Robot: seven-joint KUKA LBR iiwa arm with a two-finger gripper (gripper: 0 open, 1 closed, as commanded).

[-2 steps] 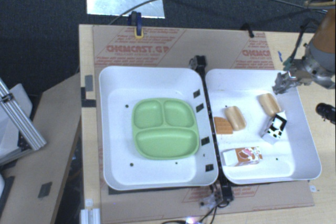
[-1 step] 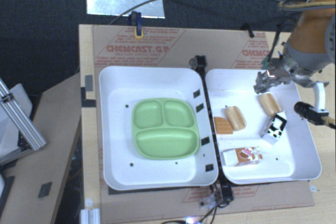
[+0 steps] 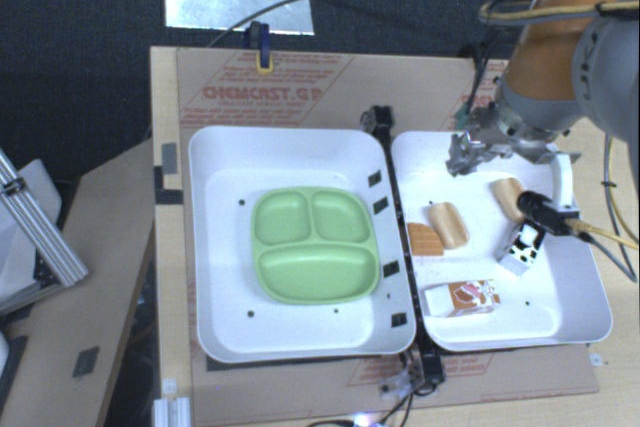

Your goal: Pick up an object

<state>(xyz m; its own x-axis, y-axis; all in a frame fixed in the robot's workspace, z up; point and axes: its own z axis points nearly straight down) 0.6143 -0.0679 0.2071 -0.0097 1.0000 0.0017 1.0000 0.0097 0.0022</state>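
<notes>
— Where's the gripper?

— Over the right bin, near its far left corner, above bare white floor. Whether it is spread or pressed together, I cannot tell from this angle. Nothing shows pinched in it.

— And the things it could pick?

— All in that same bin, nearer the camera than the gripper. A tan bread roll lies below it in the view, near the bin's left wall, tilted. Touching that roll's left side is a flat orange slice. A second tan roll lies to the gripper's lower right, near it but apart.

— Anything else?

— A small white block with black marks sits toward the right side, below the second roll. A white packet with red-brown print lies near the front edge, well apart from the gripper.

— The left bin?

— It bears a green divided plate in its middle, well apart from the gripper.
</notes>
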